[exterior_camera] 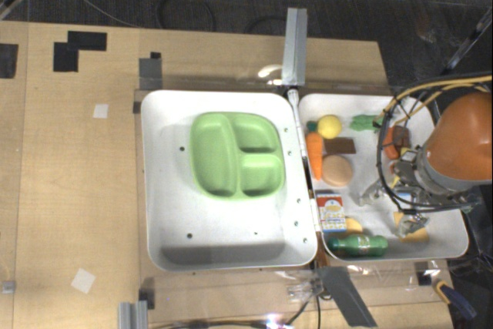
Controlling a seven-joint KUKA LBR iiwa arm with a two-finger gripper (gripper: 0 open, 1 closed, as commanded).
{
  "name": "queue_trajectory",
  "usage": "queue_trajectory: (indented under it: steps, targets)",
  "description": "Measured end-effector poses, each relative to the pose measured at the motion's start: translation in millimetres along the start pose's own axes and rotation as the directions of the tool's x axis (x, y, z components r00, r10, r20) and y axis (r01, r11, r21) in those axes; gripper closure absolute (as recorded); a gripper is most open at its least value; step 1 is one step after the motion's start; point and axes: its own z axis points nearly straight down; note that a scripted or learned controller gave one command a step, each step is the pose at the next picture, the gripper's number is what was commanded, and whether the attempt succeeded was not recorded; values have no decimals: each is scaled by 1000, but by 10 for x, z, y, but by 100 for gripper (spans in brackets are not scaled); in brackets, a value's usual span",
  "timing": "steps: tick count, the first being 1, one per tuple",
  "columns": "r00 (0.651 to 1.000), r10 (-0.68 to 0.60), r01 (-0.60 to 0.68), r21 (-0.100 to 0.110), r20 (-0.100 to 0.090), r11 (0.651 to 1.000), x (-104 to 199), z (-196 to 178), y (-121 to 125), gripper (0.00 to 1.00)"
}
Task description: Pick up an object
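End effector (408, 204), grip state unclear, sits right of the toy carrot (314, 154).

The arm's orange band (462, 136) runs off the picture's right edge, its wrist and cables cover the right bin's (454, 246) right side, and the gripper (406, 221) beneath is too tangled in wires to read.
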Motion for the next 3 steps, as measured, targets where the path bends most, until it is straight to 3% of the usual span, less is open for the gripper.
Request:
queue_trajectory:
  steps: [1,2,3]
  targets:
    - [956,-293,293,-3,0,956,182,0,-88,0]
    - [697,-717,717,-4,2,697,343,1,-166,0]
    - [700,-714,714,4,5,700,298,-123,-172,100]
